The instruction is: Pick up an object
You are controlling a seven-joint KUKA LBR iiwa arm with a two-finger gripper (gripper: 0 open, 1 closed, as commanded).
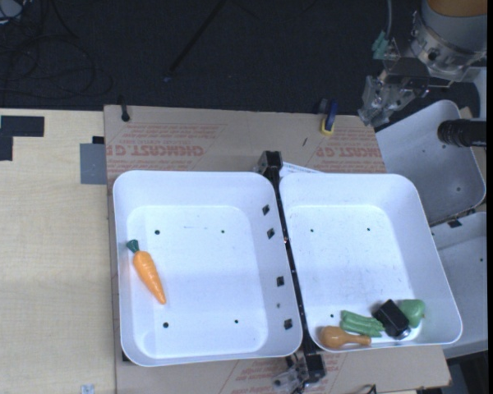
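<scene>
Toy carrot (149,276) lies in the left bin (193,189), near its left wall, green top toward the far side, orange tip pointing to the near edge. Right bin (352,189) has a cluster in its near right corner: orange gourd-shaped toy (343,337), green pod (361,323), black block (392,318), green piece (412,309); black block sits against the green piece and the pod. Gripper (384,105) is up beyond the far right corner of the right bin, well apart from every object, nothing held. Cannot tell how wide it is set.
</scene>
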